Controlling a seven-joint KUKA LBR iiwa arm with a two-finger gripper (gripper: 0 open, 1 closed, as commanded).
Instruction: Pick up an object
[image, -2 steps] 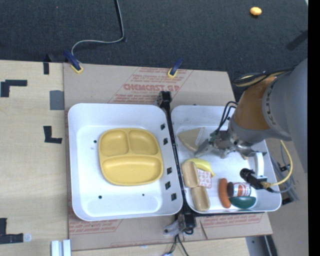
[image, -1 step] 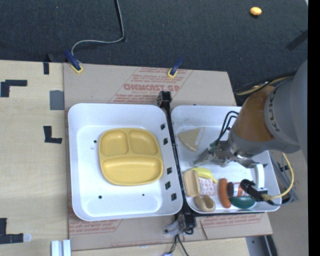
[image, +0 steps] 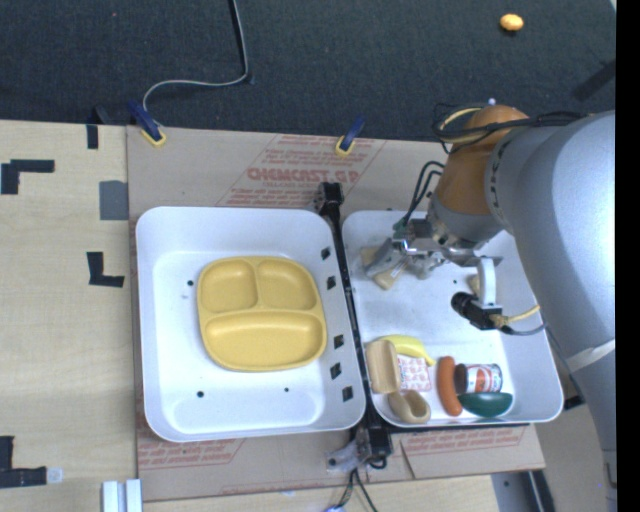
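Observation:
My gripper hangs over the upper left part of the right bin, its fingers spread open above the bin floor with nothing between them. Along the bin's front lie a tan bread-like piece, a yellow banana, a pink-speckled white packet, a red sausage, a small can with a red label and a dark green piece. A tan cup-like piece lies at the front edge. All of these sit well below the gripper.
The left bin holds a yellow divided plate. A black divider runs between the bins. A black cable end hangs over the right bin's middle right. The grey arm covers the right side.

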